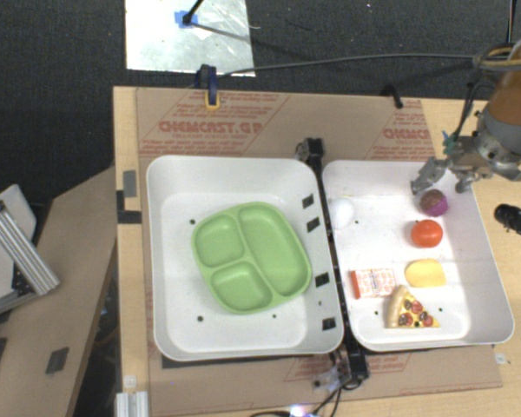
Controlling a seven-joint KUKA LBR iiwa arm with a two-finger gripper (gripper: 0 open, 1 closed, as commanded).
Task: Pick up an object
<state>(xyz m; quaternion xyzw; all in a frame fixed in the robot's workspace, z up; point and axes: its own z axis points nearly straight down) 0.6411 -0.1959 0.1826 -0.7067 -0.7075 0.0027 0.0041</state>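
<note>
Your gripper (443,179) sits over the far right corner of the right bin (491,320), reaching in from the right edge of the camera view. Two grey fingers (425,178) splay downward and apart — one toward the left, one nearer the wrist. The hand reads as released: nothing lies between the fingers.

Just below the gripper, almost under the fingertips, you have a purple round object (433,202). Whether a fingertip touches its top, you cannot tell from this angle; it rests on the bin floor, not lifted.

Working outward from the hand:
- Red tomato-like ball (426,232) — just beyond the purple one, toward the near side of the bin, apart from the fingers.
- Yellow block (425,273) — further on in the same line, near the red ball.
- Pizza slice toy (408,310) — beyond the yellow block, almost touching it, close to the bin's near wall.
- Red-and-white packet (374,281) — to the left of the yellow block, lying flat.
- White round object (340,213) — well to the left of the hand, beside the wall shared with the other bin; faint against the white floor.

The left bin (169,320) lies well apart from the gripper and holds a green divided tray (251,256), tilted on the diagonal, three compartments up.

The orange band (512,102) of the arm shows above the wrist at the right edge.
</note>
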